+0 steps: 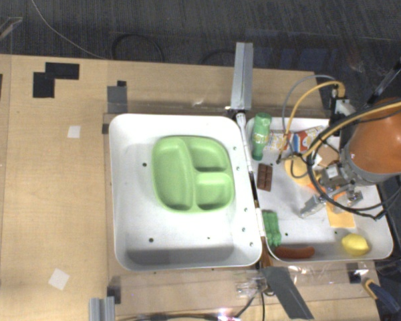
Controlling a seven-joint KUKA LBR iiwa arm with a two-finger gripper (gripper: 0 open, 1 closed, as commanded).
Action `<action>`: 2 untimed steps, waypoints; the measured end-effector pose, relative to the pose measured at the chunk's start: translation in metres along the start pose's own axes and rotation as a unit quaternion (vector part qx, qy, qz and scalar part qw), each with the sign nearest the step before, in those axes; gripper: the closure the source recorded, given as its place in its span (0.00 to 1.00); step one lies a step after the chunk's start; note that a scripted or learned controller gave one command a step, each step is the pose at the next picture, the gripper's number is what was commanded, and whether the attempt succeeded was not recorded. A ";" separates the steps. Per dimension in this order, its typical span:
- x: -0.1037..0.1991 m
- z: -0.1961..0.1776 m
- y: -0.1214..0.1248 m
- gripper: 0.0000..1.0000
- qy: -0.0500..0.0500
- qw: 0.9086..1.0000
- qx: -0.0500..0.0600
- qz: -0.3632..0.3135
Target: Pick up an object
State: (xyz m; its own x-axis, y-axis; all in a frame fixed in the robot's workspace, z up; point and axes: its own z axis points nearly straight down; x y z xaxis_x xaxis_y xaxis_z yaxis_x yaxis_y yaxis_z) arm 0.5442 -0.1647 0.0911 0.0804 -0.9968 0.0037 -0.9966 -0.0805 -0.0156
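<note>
Arm (381, 142) reaches in from the right and sits over the right bin (387, 243), orange band above the wrist, yellow and black cables looping around it. Gripper (314, 207) hangs low over the bin floor, near the bin's middle, tilted toward the left; whether it is spread or pressed together cannot be told at this angle, and nothing is seen between its tips. Objects in the right bin: green bottle (260, 135) at the far left corner, brown chocolate bar (264, 176) along the left wall, green block (272, 228) near the front left, red sausage (295, 251) at the front wall, lemon (355, 244) at the front right, orange card (341, 216) just beside the gripper. Left bin (130, 179) holds a green divided tray (190, 172).
</note>
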 end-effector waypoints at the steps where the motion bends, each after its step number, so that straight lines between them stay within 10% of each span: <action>1: 0.016 0.002 -0.025 0.00 -0.002 0.987 -0.002 -0.160; 2: 0.030 0.000 0.040 0.00 0.000 0.986 -0.002 -0.165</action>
State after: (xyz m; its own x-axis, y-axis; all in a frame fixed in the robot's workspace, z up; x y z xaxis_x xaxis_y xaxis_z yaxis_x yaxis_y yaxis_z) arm 0.5070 -0.1973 0.0907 0.4010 -0.9161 0.0071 -0.9160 -0.4011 -0.0097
